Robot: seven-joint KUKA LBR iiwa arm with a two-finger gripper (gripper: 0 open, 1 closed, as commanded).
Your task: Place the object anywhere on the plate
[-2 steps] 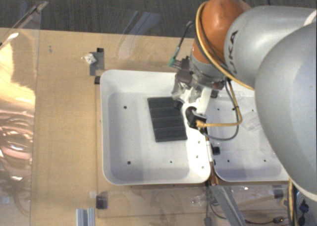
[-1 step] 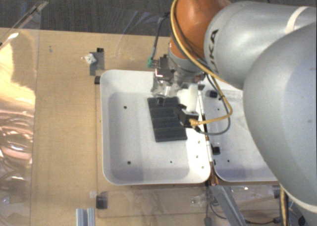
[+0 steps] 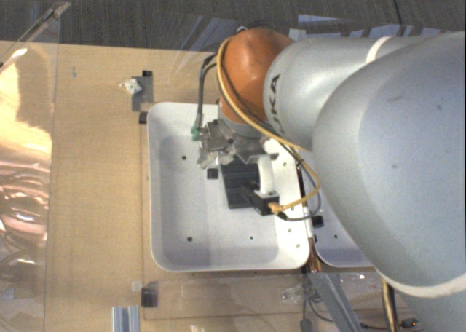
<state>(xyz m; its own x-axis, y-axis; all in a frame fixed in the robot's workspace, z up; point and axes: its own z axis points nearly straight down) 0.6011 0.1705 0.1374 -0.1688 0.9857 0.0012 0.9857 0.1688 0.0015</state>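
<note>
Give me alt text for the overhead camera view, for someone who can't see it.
A large grey robot arm with an orange band reaches from the right over the left white bin, its gripper low above the bin floor. A second bin peeks out beside it on the wooden bench.

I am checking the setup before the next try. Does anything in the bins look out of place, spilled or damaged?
Nothing stands out. The left white bin sits square on the bench, with no spill or crack on its bare floor. The gripper is low over this bin, and the grey arm covers most of the right bin.
</note>
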